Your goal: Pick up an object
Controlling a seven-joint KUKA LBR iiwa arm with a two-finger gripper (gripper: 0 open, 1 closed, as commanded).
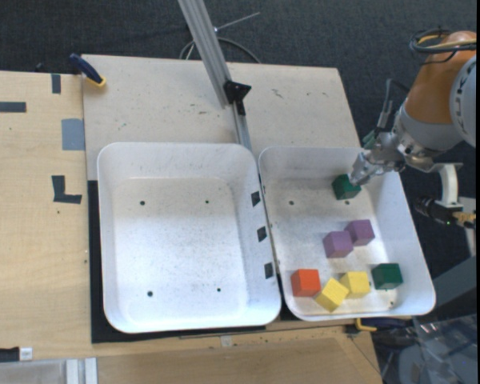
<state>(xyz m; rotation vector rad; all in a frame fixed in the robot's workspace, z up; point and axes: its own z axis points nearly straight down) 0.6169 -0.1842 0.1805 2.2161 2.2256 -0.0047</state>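
The tool (360,174) is seen at a green block (346,187), right of the frame's middle. Whether the tool is wide or narrow cannot be told. The grab step seems in hand; next, a firm squeeze and a lift are needed.

Two white bins (112,166); seemingly seven blocks: two green (386,275), two purple (338,243), two yellow (333,294), one orange (306,282).

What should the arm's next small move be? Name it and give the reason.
Probably lift straight up a little to test the grasp. The pincer sits right at the green block near the far wall of the right bin, well apart from the purple blocks, so a short rise should show whether the block comes along.
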